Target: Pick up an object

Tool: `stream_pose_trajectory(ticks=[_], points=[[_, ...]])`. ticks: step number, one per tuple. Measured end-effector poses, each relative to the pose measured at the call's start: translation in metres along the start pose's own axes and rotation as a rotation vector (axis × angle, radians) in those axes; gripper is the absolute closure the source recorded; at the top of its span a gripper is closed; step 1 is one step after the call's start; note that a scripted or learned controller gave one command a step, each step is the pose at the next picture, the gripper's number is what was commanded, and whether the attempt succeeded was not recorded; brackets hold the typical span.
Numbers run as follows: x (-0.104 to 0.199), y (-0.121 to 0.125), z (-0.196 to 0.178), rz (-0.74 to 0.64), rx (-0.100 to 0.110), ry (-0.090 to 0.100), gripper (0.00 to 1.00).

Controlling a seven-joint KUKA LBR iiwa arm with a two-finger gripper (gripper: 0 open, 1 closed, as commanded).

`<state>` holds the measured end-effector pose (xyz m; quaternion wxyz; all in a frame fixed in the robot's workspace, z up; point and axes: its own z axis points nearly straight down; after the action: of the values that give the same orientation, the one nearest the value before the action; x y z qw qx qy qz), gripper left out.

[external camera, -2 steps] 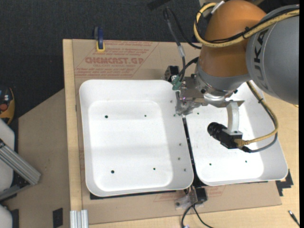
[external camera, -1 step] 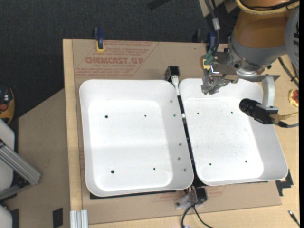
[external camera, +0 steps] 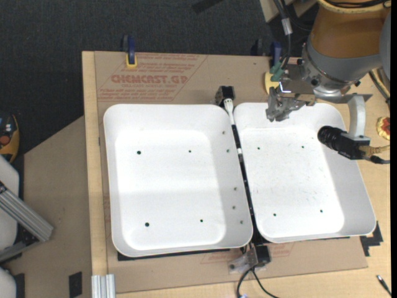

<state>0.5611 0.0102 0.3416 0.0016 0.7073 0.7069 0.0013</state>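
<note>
Overhead, the hand (external camera: 277, 113), grip state unclear, hangs at the right bin's (external camera: 347, 225) far rim beside the left bin (external camera: 124, 228).

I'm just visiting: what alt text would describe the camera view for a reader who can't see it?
A grey and orange robot arm reaches in from the right, its gripper over the far edge of the right bin. A second white bin sits beside it on a brown board.

Bright even light, soft shadows, sharp
</note>
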Motion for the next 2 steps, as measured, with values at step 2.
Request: stream_pose_trajectory(ticks=[2], points=[[0.047, 0.028, 0.086, -0.006, 0.011, 0.002, 1.00]])
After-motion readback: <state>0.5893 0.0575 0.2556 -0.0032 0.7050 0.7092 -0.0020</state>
